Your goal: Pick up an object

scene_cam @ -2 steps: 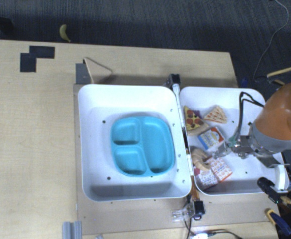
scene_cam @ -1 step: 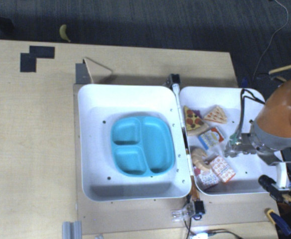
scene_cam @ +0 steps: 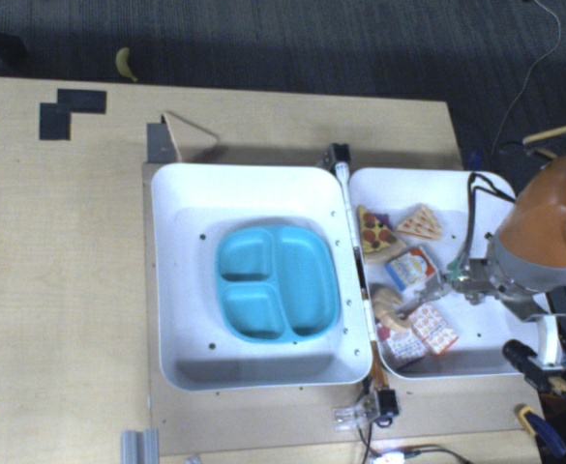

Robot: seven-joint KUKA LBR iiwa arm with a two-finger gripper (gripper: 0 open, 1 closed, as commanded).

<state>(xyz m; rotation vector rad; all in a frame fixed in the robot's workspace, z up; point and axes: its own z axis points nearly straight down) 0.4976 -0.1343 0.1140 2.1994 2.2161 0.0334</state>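
Gripper hangs low over the right bin's toy food clutter; can't tell its opening. I'd target the checkered packet, sitting fairly clear.

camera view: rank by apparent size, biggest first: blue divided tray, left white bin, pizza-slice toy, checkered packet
1. left white bin
2. blue divided tray
3. checkered packet and pizza-slice toy: they look about alike, so I won't rank them against each other.
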